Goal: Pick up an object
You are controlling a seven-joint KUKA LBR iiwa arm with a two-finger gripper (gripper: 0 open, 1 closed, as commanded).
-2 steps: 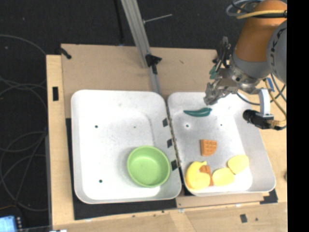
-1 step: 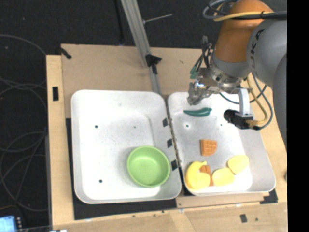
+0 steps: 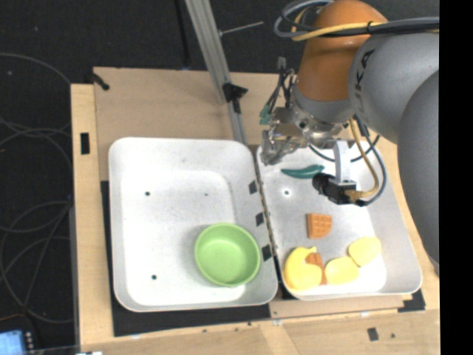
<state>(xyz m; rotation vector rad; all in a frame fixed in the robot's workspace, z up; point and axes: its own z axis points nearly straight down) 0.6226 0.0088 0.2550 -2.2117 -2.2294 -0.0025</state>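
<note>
My gripper (image 3: 272,152) hangs over the far left corner of the right bin (image 3: 399,272), close to the divide between the bins. Nothing shows between its fingers. A green bowl (image 3: 228,254) sits at the near right of the left bin (image 3: 140,198). In the right bin lie a small teal object (image 3: 303,171) just right of the gripper, an orange waffle-like piece (image 3: 319,225) in the middle, and three yellow pieces (image 3: 332,266) along the near edge.
A slanted metal pole (image 3: 211,50) rises behind the bins. The arm's orange-banded wrist (image 3: 332,43) and cables (image 3: 366,176) hang over the back of the right bin. The wooden bench (image 3: 162,102) surrounds both bins.
</note>
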